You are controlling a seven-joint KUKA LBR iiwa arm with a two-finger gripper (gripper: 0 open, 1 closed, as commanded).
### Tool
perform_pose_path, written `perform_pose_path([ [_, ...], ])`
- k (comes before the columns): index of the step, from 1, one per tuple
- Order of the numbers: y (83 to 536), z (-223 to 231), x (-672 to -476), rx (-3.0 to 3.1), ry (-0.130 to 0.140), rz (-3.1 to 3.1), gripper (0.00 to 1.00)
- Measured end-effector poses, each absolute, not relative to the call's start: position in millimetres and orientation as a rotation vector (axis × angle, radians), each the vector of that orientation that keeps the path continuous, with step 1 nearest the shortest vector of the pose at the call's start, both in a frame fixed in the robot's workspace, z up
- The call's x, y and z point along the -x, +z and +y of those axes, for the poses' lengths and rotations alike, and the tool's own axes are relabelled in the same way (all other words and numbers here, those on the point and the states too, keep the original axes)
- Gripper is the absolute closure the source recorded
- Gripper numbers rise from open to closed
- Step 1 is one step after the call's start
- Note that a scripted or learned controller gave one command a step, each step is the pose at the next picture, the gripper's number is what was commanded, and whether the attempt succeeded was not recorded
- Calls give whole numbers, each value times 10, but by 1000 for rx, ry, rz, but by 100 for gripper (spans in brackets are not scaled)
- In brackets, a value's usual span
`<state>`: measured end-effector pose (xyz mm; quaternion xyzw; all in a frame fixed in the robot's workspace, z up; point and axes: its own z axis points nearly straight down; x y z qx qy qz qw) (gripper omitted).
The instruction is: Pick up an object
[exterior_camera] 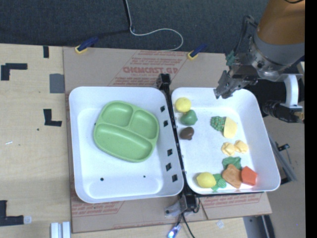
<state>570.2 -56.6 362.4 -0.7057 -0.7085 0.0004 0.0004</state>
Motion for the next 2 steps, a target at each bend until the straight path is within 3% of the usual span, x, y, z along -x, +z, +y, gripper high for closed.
perform_pose_path([
  [1, 3508, -289, -5168, 2215, 4, -2221, 100],
  [2, 4103, 691, -4825, 2206, -8, -2237, 100],
])
